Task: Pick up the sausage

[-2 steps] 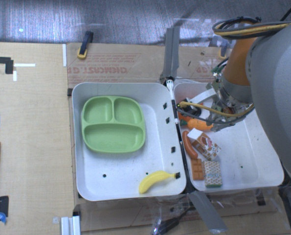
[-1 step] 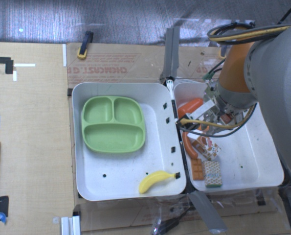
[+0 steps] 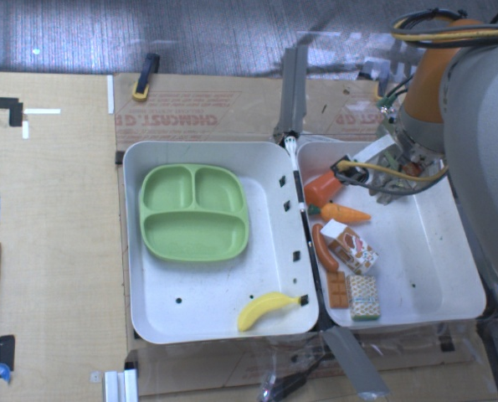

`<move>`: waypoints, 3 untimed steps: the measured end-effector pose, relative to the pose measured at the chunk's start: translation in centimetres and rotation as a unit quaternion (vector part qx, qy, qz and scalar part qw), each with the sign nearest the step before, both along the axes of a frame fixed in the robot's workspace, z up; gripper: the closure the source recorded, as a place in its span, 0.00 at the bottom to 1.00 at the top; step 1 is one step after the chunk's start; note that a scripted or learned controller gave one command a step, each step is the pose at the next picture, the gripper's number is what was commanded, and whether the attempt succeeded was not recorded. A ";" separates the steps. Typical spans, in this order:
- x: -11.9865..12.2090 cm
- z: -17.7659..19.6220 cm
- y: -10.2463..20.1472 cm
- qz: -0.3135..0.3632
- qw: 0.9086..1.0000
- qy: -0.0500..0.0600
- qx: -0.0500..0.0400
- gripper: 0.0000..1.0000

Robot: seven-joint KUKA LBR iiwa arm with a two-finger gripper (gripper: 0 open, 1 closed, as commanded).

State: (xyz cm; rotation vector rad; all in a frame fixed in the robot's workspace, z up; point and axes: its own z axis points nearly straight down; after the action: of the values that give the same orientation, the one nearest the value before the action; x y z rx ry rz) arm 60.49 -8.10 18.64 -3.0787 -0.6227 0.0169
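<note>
Our hand (image 3: 389, 177) hangs over a white bin (image 3: 449, 249), and we cannot tell how far open it is. The sausage (image 3: 322, 248) lies apart from the hand, beyond the carrot (image 3: 346, 213), along the bin's wall.

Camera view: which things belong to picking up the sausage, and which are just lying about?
Job: sausage, along the left wall of the right bin; hand, over that bin's far end.
Lying about: green plate and banana in the left bin; carrot and small carton by the sausage.
</note>
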 end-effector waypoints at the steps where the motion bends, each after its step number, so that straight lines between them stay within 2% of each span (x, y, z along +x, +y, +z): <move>1: -1.7 0.1 3.8 -0.001 1.000 0.000 0.000 0.00; 2: 1.5 0.1 6.0 -0.003 1.000 -0.001 0.000 0.00; 3: -4.0 0.1 6.6 0.022 1.000 0.000 0.000 0.00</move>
State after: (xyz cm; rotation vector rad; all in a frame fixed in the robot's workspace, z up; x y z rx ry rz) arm 56.45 -1.46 18.72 -3.0642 -0.6890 0.0161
